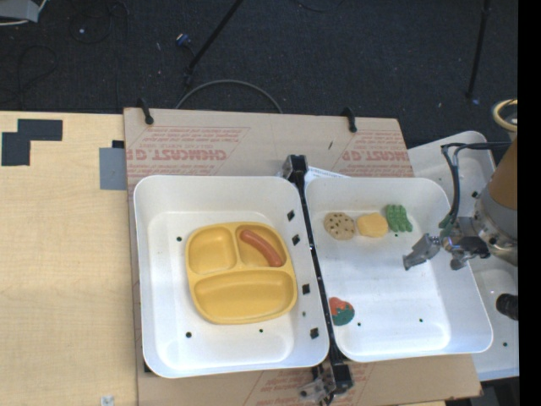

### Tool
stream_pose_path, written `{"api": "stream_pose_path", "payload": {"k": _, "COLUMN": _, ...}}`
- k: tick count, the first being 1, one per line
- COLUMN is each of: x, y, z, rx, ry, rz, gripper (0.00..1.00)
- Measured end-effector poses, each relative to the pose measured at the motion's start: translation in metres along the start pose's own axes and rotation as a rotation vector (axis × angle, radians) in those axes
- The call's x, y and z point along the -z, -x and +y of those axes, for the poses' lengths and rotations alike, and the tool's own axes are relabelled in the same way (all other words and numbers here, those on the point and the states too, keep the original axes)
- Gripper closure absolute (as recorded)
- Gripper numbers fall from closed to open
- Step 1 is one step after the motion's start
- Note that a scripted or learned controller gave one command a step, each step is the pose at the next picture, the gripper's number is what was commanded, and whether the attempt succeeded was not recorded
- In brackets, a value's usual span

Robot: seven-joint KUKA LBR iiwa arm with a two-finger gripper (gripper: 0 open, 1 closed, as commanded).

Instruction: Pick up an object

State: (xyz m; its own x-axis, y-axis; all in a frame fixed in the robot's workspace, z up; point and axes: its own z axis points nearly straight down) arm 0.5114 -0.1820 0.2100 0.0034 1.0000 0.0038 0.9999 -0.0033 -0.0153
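- Hovering at the right bin's (461, 328) right wall: gripper (420, 257), grip state impossible to tell, nothing visibly held.
- Waiting just left, far side: green toy (398, 218), yellow piece (373, 225), cookie (340, 225).
- Lying in yellow tray (241, 299), left bin (161, 311): sausage (263, 247).
- Remaining: whole pick.

- Left bin (161, 227) holds a yellow divided tray (239, 275), a sausage (262, 247) in its two-o'clock compartment.
- Right bin (423, 332): cookie (339, 225), yellow piece (372, 225), green piece (397, 218) (a row at twelve o'clock); red-green toy (340, 310) at seven.
- Gripper (418, 256) at three o'clock.
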Motion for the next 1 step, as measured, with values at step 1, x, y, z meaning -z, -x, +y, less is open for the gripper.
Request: {"api": "stream_pose_path", "payload": {"k": 1, "x": 0.0065, "y": -0.0003, "z": 0.0027, "rx": 0.003, "ry": 0.012, "rz": -0.002, "gripper": 0.0}}
